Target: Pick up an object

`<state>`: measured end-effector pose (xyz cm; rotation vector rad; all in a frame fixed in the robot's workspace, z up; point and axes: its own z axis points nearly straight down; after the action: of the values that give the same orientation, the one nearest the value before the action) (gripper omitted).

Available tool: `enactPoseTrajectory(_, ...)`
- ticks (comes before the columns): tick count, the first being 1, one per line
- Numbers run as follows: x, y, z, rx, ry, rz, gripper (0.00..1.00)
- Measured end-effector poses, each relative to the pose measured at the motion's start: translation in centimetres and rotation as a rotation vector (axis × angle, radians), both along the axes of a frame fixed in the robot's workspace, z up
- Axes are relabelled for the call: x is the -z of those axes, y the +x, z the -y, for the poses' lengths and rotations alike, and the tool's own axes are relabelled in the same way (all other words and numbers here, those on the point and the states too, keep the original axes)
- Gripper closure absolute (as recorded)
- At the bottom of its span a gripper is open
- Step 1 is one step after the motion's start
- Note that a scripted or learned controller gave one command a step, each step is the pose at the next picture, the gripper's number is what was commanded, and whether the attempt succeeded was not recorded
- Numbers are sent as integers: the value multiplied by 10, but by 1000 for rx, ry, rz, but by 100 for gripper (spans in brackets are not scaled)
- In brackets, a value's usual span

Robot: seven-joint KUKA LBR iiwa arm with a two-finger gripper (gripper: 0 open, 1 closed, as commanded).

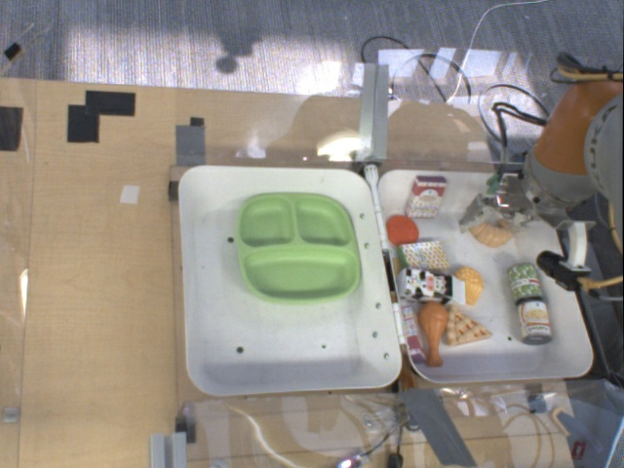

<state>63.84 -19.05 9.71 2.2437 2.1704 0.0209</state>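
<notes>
- At the back right corner of the right bin [575,364], the gripper [499,211] hangs low over a tan, ridged toy pastry [492,234] (it looks like a croissant or a shell); its metal fingers [485,209] stand spread apart, with nothing between them.
- Judged from that pose, the step in hand is the descent onto the pastry — the nearest candidate for "an object", lying flat on the bin floor just under the fingertips and apart from everything else.
- To do it well, the fingers should straddle the pastry across its narrow width and go down until the tips nearly meet the floor before closing; a high close would likely skate off its rounded top.
- Neighbours leave room: the small red-and-white carton [427,196] stands well to the left by the back wall, and the two cans — green-labelled [524,283] and dark-lidded [533,321] — sit nearer the front.
- Clutter gathers along the divider: a red tomato-like ball [402,229], a patterned packet [425,254], a cow-print carton [425,286], a drumstick [433,328], a pizza slice [466,331] and an orange piece [470,284] — tighter picks, best left alone.
- Lift straight up, slowly, to clear the bin's rim.
- Over in the left bin [210,359], the green divided tray [297,247] plays no part.
</notes>
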Motion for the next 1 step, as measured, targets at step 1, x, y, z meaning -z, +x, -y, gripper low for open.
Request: enactPoseTrajectory(1, 9, 14, -10, -111, 1, -15, 0)
